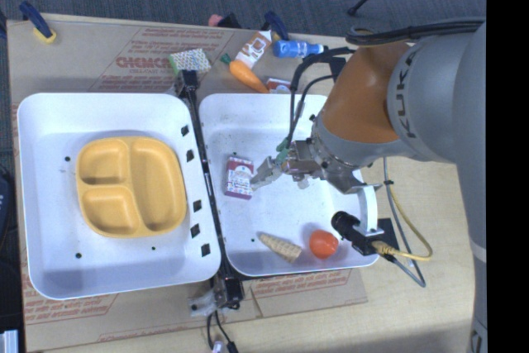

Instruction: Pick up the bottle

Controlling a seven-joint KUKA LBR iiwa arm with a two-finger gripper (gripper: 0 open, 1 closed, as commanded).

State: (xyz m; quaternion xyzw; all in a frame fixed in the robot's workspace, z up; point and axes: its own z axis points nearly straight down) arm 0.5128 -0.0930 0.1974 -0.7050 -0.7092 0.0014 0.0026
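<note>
The gripper [263, 174] hangs low in the right bin [216, 178], just beside a small red carton [239, 178]; its fingers' state I cannot tell. The bottle [253, 50] lies on the bench beyond the bin's far edge, near a carrot [247, 76].

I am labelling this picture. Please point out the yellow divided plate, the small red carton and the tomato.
yellow divided plate [131, 186]: camera view, on the ridge between its compartments.
small red carton [239, 178]: camera view, on its front face.
tomato [323, 243]: camera view, on its top.

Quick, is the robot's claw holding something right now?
End effector: over the right bin, beside the small red carton; nothing visibly held, and open or closed cannot be told.
</note>
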